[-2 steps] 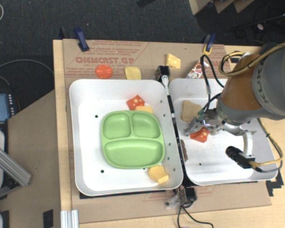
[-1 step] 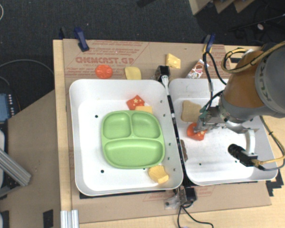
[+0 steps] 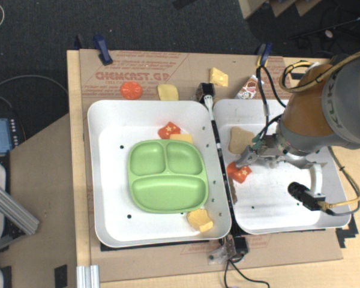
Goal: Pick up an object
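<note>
My gripper [image 3: 248, 158] hangs low over the left part of the right bin [image 3: 276, 218], reaching in from the right under the orange-banded wrist. A small red object [image 3: 239, 173] lies just below and to the left of its tip, very close; I cannot tell whether they touch. A tan bread-like piece [image 3: 240, 138] rests just above the gripper. In the left bin [image 3: 105, 161] sits a green divided plate [image 3: 167, 176], with a red piece [image 3: 168, 130] and a pale yellow piece [image 3: 181, 138] at its top edge and a yellow piece [image 3: 200, 219] at its lower right.
On the cardboard behind the bins lie an orange-red round item [image 3: 131, 90], two yellow pieces [image 3: 167, 92] [image 3: 218, 77], a black item [image 3: 205, 91] and a red-and-white packet [image 3: 247, 89]. Black cables [image 3: 265, 95] run over the right bin's back. A black part [image 3: 305, 195] hangs over its lower right.
</note>
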Controlling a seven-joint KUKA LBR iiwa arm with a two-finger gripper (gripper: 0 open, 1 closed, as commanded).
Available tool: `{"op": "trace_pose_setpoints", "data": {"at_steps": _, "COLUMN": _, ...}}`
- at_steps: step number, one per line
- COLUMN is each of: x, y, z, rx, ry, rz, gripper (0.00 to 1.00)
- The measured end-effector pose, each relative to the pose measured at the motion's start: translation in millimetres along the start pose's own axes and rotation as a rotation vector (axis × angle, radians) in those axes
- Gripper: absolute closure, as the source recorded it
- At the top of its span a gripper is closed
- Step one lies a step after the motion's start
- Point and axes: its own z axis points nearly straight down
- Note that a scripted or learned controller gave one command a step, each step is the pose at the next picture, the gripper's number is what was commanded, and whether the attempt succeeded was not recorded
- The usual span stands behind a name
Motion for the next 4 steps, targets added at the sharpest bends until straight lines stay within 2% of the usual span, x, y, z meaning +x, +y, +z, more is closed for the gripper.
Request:
{"op": "trace_pose_setpoints", "data": {"at_steps": 1, "x": -79.8, "y": -59.3, "z": 10.0, "rx": 0.004, "ry": -0.003, "rz": 0.008, "gripper": 0.0}}
{"op": "trace_pose_setpoints", "data": {"at_steps": 2, "x": 0.2, "y": -40.4, "z": -1.9, "rx": -0.003, "ry": 0.0, "rz": -0.009, "gripper": 0.0}}
{"op": "trace_pose_setpoints", "data": {"at_steps": 3, "x": -9.1, "y": -76.7, "z": 10.8, "rx": 0.004, "ry": 0.002, "rz": 0.001, "gripper": 0.0}}
{"op": "trace_pose_setpoints", "data": {"at_steps": 4, "x": -9.0, "y": -74.4, "z": 0.0, "rx": -0.002, "ry": -0.001, "rz": 0.0, "gripper": 1.0}}
